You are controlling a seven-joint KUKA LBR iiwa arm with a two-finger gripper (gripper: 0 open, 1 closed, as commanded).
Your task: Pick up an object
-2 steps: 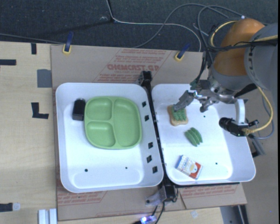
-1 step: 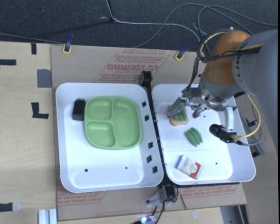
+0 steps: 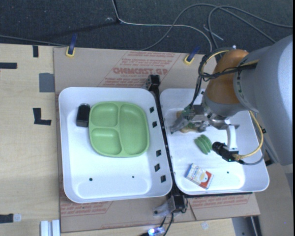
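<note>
**Gripper low in the right bin, grasp unconfirmed**

You have the gripper down near the upper left corner of the right bin, close to the divider between the two bins. Something small and mixed in colour sits right at its tip, but it is too blurred to name, and you cannot tell whether the gripper is released or clenched on anything.

Your clearest candidates lie in the same bin: a green ridged object just below the wrist, and a small white and red packet nearer the front wall. The left bin holds a green divided plate with a black block beside it.

To do this step well, you should probably centre over one item, keep clear of the bin wall and the dangling yellow cable, and lift straight up before judging the grasp.
</note>
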